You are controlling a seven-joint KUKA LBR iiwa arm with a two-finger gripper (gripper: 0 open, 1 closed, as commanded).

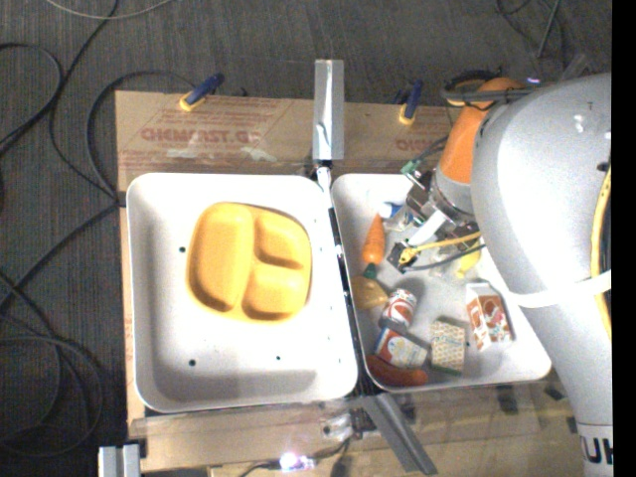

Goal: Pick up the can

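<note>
The can [400,308] is small, red and white, and lies on its side in the middle of the right bin [343,229]. The gripper [410,229] hangs low over the back of that bin, just right of an orange carrot [373,238]. It is behind the can, apart from it. The bulky grey arm [542,187] covers the bin's right side.
Around the can lie a brown rounded item [368,292], a red, white and blue packet [398,348], a checkered box [447,344], a juice carton [487,321] and a red sausage [399,375]. The left bin [159,366] holds a yellow divided tray [250,261].
</note>
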